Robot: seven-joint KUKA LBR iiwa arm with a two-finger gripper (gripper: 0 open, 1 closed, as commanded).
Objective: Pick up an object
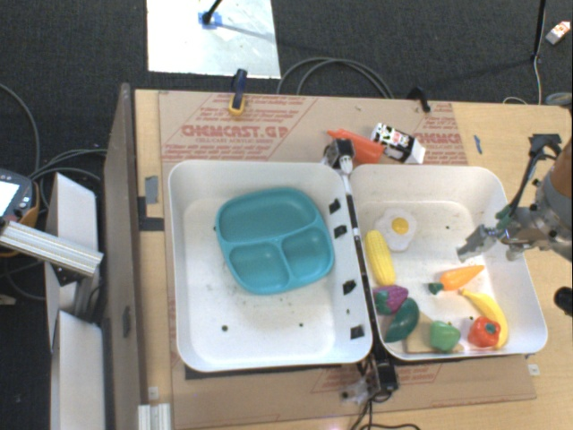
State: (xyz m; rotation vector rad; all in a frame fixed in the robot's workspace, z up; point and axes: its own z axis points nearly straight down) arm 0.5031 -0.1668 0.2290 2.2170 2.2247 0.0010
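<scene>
Approach step, by the look of it: nothing lifted yet. Grey two-finger gripper [474, 243] low over the right-hand shallow white plastic bin [430, 174], near its right wall, just above and beside the small orange toy carrot with a green top [458, 278]. Nothing visibly clamped in it. Apart or together: cannot tell at this size and angle.

Likely target the carrot, lying flat on the bin floor, close to the curved yellow toy banana [488, 310]. Also within reach: the round red toy tomato [483, 331], the green toy pepper [444, 335], the yellow toy corn cob [381, 256], and the white-and-yellow toy fried egg [398, 227], well apart from the rest.

Next move, as a guess: a small shift toward the carrot's middle, a straight descent, then a closing across its narrow width and a clean lift. Some risk of nudging the banana alongside.

Hard to make out: the gripper's tip, blurred against the white floor; most of the arm, cut off at the right edge; and the purple [390, 298] and dark green [403, 319] toys, bunched together and touching near the bin's lower left, unidentifiable.
</scene>
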